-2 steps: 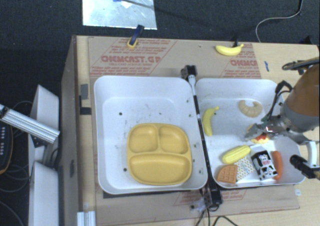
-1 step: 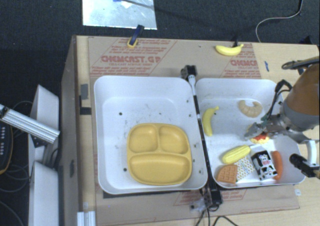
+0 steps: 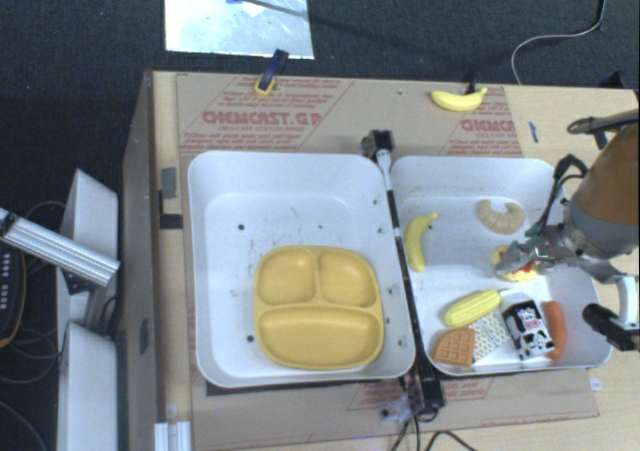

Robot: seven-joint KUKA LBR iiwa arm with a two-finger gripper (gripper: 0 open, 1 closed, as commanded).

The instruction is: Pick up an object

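Two white bins (image 3: 300, 174) on a cardboard-covered bench (image 3: 300, 114), dark carpet (image 3: 80, 19) around. Gripper (image 3: 518, 261) low in right bin; finger state indiscernible.

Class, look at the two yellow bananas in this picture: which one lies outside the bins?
The banana on the board behind the right bin. The other banana lies inside that bin, by the divider next to the left bin.

Toys are crowding the right bin's (image 3: 470, 167) near half; its far-left corner is lying open. A yellow tray (image 3: 320, 307) is occupying the left bin's (image 3: 280, 171) near half.
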